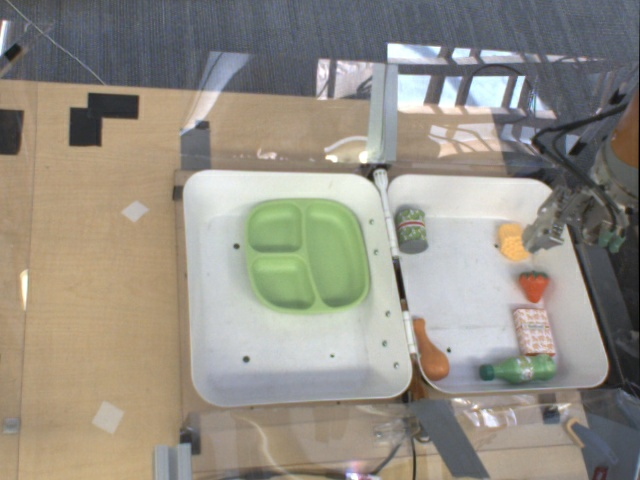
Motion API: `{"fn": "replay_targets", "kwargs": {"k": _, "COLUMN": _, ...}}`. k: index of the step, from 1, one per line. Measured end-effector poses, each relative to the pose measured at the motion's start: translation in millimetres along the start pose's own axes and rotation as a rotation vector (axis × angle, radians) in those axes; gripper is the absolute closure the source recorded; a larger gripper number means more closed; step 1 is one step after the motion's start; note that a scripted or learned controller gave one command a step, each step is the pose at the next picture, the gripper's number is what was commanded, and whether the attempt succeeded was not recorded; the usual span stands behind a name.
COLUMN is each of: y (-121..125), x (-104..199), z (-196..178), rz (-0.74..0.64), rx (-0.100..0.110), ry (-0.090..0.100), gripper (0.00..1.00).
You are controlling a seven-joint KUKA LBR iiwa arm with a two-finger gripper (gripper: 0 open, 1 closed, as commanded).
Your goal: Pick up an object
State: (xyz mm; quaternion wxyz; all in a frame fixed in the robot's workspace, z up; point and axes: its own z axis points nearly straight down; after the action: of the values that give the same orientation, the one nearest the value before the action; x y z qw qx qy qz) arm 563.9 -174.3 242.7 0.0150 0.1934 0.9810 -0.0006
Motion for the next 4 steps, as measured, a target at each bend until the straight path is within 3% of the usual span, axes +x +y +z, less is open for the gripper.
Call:
{"fn": "replay_targets", "kwargs": {"k": 1, "y": 1.6, "x": -2.5, "z": -12.7, "rz": -0.006, "rx": -0.001, "ry": -0.010, "gripper": 1.00}}
{"fn": "replay_targets", "kwargs": {"k": 2, "y": -33.4, "x": 66.3, "z": 10.8, "rz": -0.348, "rx": 0.000, "ry": 0.024, "gripper": 1.00}}
{"fn": "replay_targets", "kwargs": {"k": 3, "y": -31.8, "x": 63.4, "z": -1.9, "rz": -0.350, "rx": 0.001, "ry": 0.014, "gripper": 1.00}}
{"fn": "replay_targets", "kwargs": {"k": 4, "y": -57.9, "x": 59.5, "z": 48.9, "rz": -0.235, "rx": 0.000, "ry": 0.025, "gripper": 1.00}}
